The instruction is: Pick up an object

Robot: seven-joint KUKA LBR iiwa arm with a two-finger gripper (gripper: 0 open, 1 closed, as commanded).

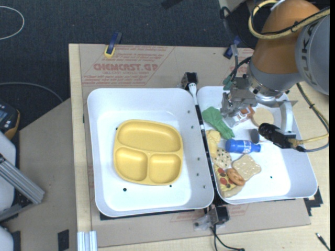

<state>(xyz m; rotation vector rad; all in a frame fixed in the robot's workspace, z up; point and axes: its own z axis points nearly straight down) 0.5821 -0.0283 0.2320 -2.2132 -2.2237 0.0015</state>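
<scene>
Toy food crowds the right bin [293, 184]: a pizza slice [229, 181], a cracker [246, 167], a blue bottle [242, 146] and a green leaf [216, 121]. Just above the leaf and bottle, the gripper [234, 107] hangs low; whether it is spread or closed cannot be told. Left, a yellow divided plate [148, 151] sits in its bin [99, 140].

Yellow divided tray [148, 151] in the left white bin [99, 140], well apart from the fingers; blue clamp [111, 45] on the desk [84, 77].
</scene>
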